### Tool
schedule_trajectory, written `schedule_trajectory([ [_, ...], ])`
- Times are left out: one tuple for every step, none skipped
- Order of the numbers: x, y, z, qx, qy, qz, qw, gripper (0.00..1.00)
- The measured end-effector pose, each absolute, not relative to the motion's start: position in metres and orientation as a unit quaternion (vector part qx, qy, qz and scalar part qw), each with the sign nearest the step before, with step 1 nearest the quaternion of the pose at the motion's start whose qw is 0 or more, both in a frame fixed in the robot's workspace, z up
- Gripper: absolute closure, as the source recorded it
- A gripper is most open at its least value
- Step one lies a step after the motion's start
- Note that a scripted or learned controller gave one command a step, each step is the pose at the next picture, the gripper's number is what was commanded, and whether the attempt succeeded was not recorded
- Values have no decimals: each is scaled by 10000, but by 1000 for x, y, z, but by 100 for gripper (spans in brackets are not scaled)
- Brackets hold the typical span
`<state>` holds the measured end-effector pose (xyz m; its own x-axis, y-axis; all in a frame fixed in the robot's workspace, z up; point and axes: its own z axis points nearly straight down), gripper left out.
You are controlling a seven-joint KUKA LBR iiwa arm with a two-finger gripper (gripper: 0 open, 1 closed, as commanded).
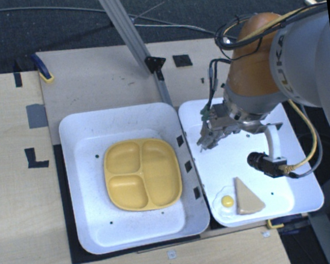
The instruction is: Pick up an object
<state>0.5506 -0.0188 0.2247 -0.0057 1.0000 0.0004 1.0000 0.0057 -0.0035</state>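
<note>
I am seeing a yellow tray lying in the left bin. In the right bin, wedge and yellow ball are waiting at the near edge. Gripper is hovering above them; its grip I cannot tell. Approach step; next, descending toward wedge.

Arm hides right bin's far corner

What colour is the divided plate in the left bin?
Yellow: the divided plastic plate shows best in the camera view.
</note>
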Motion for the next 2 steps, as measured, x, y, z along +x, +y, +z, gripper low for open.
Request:
schedule_trajectory([
  [547, 26, 226, -7048, -7094, 6, 13, 100],
  [546, 77, 214, -7049, -7093, 15, 14, 100],
])
